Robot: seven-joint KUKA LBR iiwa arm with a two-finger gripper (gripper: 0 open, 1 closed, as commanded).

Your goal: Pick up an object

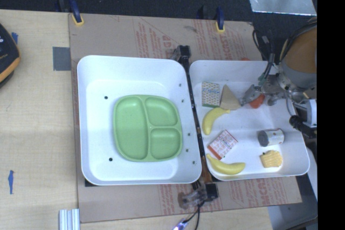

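A small red object (258,100) lay in the right bin (245,65), directly beneath my gripper (256,95); whether it sat between my fingers I could not tell. Just left of my hand lay a tan wedge (229,97). Further below were two bananas (213,118), a grey cylinder (269,137).

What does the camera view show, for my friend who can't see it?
A robot gripper reaches from the right into the right bin, low over a small red-orange thing. That bin also holds two bananas, a grey can, a cracker and small packets. The left bin holds a green divided plate.
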